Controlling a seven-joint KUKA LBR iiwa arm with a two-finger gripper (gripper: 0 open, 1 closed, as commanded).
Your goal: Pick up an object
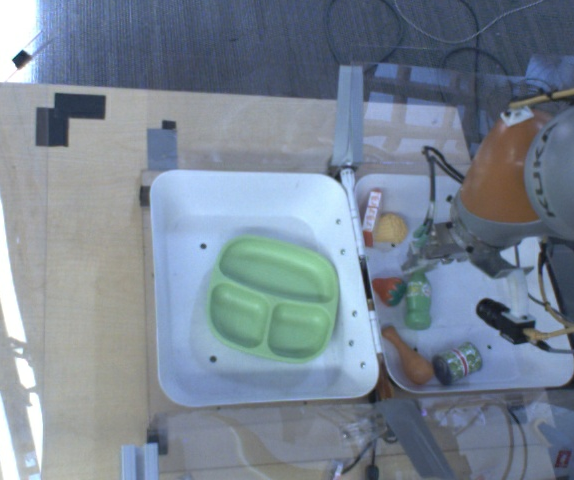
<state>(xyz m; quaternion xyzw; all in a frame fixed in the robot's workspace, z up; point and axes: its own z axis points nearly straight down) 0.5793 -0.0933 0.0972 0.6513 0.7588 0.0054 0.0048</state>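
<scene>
Since the green bottle [418, 301] is lying just below my pincer [429, 253], I am hovering there for it. I am unable to tell my pincer's state.

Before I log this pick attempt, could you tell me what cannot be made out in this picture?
- Gripper, camera view: the wrist hides its fingers, so open, shut or holding cannot be told.
- Green bottle: its top sits under the gripper; contact unclear.
- Red item beside the bottle: too small to identify.
- Can: label too small to read.
- Arm: cut off by the right edge.

Wooden bench [67, 318] bears two white bins [177, 268] side by side
</scene>
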